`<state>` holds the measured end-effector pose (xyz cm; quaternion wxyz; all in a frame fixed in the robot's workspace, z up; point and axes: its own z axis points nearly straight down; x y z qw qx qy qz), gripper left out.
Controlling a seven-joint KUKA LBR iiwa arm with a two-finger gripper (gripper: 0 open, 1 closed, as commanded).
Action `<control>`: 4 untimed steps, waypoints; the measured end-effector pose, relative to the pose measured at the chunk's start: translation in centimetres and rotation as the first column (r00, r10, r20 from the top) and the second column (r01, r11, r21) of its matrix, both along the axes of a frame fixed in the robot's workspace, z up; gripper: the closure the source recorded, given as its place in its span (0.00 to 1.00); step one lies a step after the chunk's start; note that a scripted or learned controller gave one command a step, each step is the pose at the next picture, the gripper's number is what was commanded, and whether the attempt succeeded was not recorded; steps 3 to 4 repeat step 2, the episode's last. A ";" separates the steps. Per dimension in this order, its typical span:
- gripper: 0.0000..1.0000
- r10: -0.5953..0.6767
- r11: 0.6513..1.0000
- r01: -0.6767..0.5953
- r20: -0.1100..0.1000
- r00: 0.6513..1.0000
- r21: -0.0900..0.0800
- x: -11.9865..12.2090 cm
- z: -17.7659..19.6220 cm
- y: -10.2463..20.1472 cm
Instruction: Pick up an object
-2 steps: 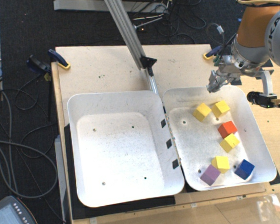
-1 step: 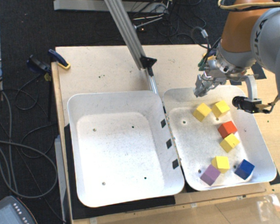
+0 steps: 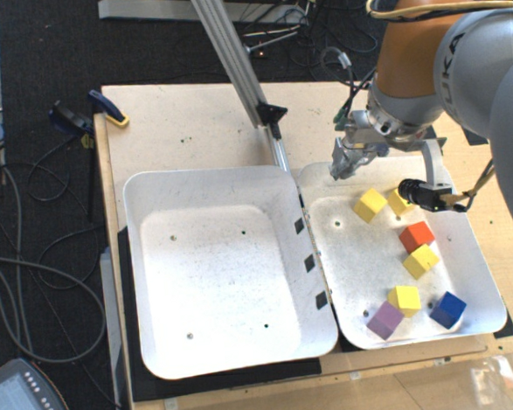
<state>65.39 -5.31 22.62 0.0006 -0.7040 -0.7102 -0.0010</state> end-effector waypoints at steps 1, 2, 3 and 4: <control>1.00 0.000 1.000 0.000 0.001 1.000 0.000 -0.4 1.1 5.4; 1.00 0.000 1.000 0.000 -0.004 1.000 0.000 -2.7 0.3 10.8; 1.00 0.000 1.000 0.000 -0.004 1.000 0.000 -2.7 0.3 10.8; 1.00 0.000 1.000 0.000 -0.004 1.000 0.000 -2.7 0.3 10.8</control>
